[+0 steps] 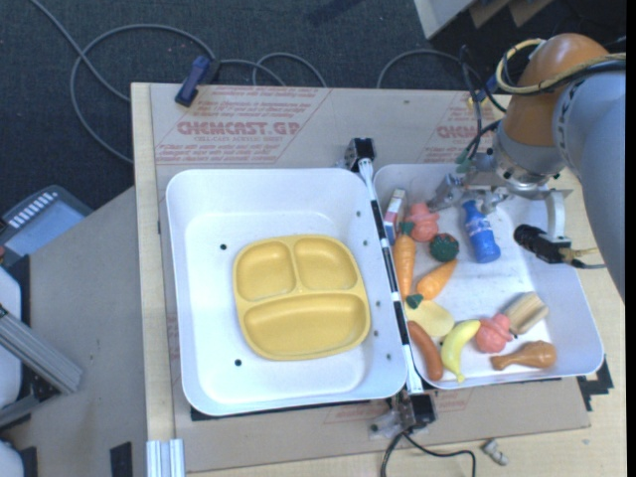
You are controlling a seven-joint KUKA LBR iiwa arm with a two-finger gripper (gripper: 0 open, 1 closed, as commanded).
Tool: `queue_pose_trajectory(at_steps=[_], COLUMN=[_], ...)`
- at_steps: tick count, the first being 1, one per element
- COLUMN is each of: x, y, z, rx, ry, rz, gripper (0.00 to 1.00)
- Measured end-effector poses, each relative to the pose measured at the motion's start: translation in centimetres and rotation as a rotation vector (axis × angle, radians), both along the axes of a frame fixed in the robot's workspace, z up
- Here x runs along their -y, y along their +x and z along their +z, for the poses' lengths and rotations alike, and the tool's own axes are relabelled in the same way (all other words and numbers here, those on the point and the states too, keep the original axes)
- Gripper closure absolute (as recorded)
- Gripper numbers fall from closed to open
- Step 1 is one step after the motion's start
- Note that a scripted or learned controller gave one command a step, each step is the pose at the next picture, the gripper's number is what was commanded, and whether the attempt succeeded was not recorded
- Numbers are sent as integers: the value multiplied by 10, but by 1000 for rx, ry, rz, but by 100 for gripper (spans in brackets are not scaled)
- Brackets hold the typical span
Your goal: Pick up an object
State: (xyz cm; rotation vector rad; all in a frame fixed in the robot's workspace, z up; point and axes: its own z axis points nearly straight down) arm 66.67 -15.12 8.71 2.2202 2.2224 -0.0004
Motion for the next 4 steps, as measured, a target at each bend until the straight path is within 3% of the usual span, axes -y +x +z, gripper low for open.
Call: queue_pose_trajectory(at_steps=[1,2,3,4], x=[0,-43,-137,-164], y=[1,-38,-109,-86], z=[11,103,97,107], rx=[3,1,-2,2], ry=[-2,0,1,0], rz=[1,1,0,0], gripper=[100,100,100,100])
